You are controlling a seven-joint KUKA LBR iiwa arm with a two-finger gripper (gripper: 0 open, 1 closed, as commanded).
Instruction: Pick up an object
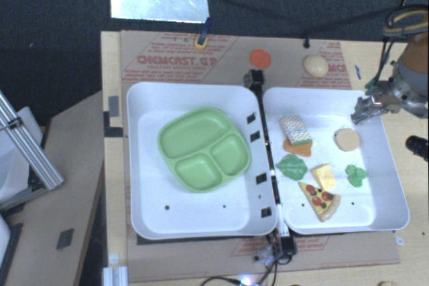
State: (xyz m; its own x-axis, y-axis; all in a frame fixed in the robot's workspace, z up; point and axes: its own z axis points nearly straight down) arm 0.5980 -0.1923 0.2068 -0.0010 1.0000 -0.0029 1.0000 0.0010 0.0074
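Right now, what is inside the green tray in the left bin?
Nothing visible: all three compartments of the green tray show bare. It sits in the left bin. Whatever lies beneath the tray is covered.

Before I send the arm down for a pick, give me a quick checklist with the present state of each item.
1. Pickable items lie in the right bin: ok, pizza slice, tan disc, green leaf among them.
2. Pincer over that bin: ok, at its upper right edge.
3. Pincer free of load: cannot tell.
4. Nearest target, the tan disc, lies apart from its neighbours: ok.
5. Green tray sits in the left bin, out of the path: ok.
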